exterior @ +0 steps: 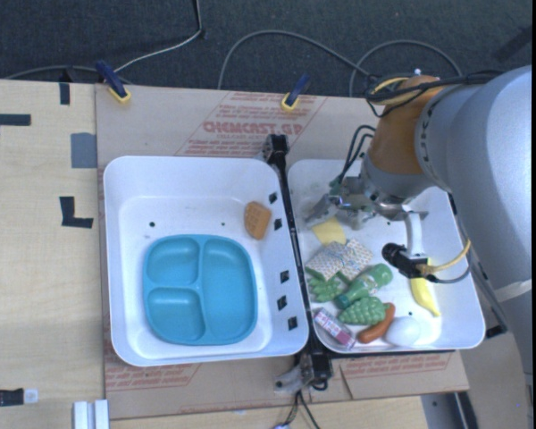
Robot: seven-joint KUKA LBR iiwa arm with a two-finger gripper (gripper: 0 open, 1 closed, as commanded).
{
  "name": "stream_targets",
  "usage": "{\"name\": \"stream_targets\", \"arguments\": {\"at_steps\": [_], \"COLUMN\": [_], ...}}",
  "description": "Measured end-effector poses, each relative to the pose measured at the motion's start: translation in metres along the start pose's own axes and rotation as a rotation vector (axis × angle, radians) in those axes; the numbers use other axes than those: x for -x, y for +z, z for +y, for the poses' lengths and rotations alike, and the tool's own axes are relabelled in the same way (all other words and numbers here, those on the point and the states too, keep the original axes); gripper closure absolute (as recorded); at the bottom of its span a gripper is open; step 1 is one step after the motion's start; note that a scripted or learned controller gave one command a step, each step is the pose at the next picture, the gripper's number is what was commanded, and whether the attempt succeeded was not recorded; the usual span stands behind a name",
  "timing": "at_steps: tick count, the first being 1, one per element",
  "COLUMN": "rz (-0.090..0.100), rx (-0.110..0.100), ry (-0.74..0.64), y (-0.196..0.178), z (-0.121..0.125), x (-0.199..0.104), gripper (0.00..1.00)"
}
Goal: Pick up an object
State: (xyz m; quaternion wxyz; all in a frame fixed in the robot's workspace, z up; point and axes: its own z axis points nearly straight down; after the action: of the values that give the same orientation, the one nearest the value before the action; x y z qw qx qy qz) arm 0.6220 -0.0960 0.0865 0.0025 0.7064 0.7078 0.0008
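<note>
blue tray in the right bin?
No, the blue tray lies in the left bin; the right bin holds the toy food pile.

Red print on the cardboard sheet (241,125) seemingly reads "CHEMCAST", the rest too blurred.

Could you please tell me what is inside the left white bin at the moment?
The left bin holds a blue divided plate lying flat and a small orange-brown piece near the bin's right wall, apart from the plate. Whatever lies beneath the plate is covered.
</note>
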Motion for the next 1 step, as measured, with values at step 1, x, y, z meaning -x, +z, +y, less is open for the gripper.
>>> {"name": "stream_targets", "arguments": {"at_steps": [1], "rz": [0.001], "rx": [0.001], "ry": [0.000], "y": [-0.0003], "z": [-0.0113], "x": [0.0063], "gripper": [0.00]}}
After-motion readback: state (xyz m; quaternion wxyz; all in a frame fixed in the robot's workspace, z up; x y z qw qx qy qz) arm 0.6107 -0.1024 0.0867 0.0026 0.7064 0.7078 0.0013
